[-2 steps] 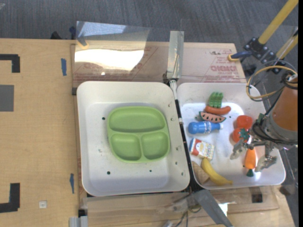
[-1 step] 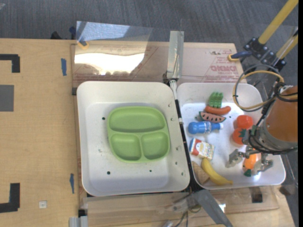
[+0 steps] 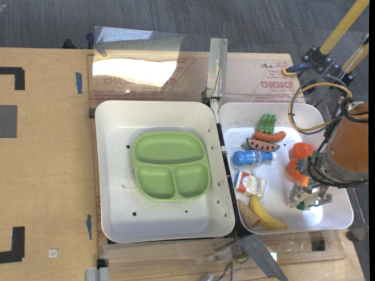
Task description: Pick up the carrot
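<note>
Though parked low in the right bin (image 3: 343, 218), not yet shown to have anything: gripper (image 3: 307, 199) at the bin's near right part, over bare white floor, open or clenched impossible to tell at this slant.

Item sought: carrot (image 3: 295, 167), taken to be the orange piece just left of the wrist and just above the gripper, touching or nearly touching a redder rounded lump (image 3: 302, 151) on its far side. Identification tentative; outline partly crossed by dark cables (image 3: 316, 163).

Hazards, in likely order:
- Closing on nothing, since apparently set nearer the camera than the carrot rather than over it.
- Taking the redder lump instead, or both together, owing to how close they lie.
- Nudging the carrot toward the bin's right wall while coming across, leaving it jammed and hard to straddle.
- Snagging of the loose cables on the toy during any sideways shift.
- Small chance of troubling the banana (image 3: 266, 214) or the carton (image 3: 250, 184), both well to the left; blue bottle (image 3: 253, 157) farther off again.

Pose: arm (image 3: 351, 148) entering from the right edge, orange band uppermost, wrist pointed steeply down into the bin, tool tip close to or on the floor; contact not certain.

Elsewhere: left bin (image 3: 111, 157) with a green divided plate (image 3: 171, 164), well apart from all of the above.
</note>
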`<state>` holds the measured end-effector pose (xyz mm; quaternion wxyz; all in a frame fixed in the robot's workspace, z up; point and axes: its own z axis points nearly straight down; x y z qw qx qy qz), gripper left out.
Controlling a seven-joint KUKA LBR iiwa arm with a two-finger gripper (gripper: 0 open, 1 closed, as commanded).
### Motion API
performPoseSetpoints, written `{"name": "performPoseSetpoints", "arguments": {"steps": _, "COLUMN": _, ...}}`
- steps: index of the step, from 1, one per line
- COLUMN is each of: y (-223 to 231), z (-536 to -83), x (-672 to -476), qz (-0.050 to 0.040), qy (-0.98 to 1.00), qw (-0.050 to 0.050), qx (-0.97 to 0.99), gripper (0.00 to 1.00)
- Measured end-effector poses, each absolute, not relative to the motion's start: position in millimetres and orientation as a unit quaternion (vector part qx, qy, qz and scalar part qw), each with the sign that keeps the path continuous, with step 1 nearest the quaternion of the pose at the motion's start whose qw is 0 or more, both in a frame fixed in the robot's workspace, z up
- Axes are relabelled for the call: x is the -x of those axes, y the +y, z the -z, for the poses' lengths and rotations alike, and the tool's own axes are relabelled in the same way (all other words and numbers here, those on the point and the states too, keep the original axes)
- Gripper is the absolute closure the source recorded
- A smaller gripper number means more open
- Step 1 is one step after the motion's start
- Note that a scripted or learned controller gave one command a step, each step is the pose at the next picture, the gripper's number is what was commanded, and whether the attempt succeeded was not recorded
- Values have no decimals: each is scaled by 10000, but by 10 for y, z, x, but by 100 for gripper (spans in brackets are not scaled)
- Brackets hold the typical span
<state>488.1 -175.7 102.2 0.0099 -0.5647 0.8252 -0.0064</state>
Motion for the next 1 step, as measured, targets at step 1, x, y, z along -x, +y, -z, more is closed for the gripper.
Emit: {"name": "performPoseSetpoints", "arguments": {"steps": 1, "y": -1780, "z": -920, "x": -4857, "qz": 48, "qy": 7332, "qw": 75, "qx": 6799, "gripper": 100}}
